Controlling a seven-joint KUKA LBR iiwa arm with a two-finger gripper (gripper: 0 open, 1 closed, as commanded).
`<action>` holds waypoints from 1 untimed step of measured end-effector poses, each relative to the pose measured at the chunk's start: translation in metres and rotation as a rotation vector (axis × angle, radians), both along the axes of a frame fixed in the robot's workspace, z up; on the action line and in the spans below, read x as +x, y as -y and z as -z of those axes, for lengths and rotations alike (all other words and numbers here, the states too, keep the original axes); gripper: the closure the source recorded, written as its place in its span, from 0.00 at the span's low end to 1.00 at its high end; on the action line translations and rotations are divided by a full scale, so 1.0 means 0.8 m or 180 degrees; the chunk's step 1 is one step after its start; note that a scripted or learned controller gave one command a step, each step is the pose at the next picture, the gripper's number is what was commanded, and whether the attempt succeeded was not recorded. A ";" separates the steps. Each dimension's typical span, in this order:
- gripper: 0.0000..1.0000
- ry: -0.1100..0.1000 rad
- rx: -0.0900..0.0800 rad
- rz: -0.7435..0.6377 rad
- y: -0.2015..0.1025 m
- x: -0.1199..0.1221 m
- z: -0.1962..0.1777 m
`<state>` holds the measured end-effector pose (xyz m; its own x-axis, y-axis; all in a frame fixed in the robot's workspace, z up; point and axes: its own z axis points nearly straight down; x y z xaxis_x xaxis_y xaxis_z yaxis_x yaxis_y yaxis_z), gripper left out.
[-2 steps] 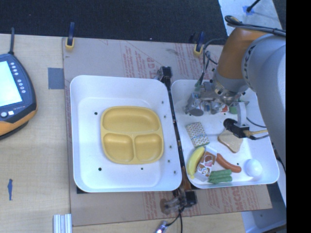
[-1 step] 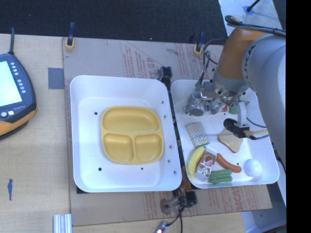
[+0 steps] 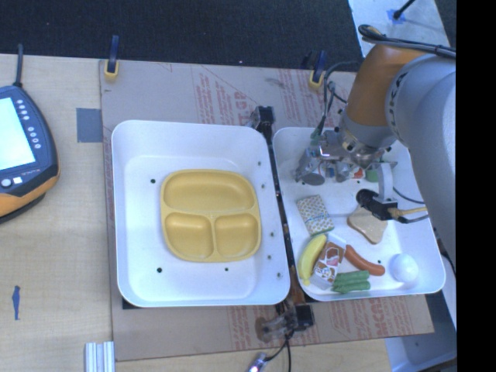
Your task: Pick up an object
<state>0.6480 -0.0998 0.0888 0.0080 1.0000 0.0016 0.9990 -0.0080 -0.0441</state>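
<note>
One hand [image 3: 314, 169] hovers low over right bin [image 3: 434, 281].

Two white bins: the left bin [image 3: 124, 208] holds one yellow divided plate [image 3: 210, 214]; the right bin [image 3: 430, 281] holds one banana [image 3: 311, 257], one sponge [image 3: 315, 212], one bread slice [image 3: 367, 225], one sausage [image 3: 363, 260], one white egg [image 3: 403, 268], one green bean pod [image 3: 353, 282] and one small carton [image 3: 330, 263].

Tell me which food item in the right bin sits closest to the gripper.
The speckled green-and-white square, just below the gripper. The toast slice, banana, hot dog and white egg all lie farther down the bin.
</note>
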 end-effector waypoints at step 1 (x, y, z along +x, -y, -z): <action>0.00 0.0123 -0.0006 -0.0035 0.003 0.010 -0.004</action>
<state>0.6560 -0.1023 0.0919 -0.0031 1.0000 0.0000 1.0000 0.0031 -0.0054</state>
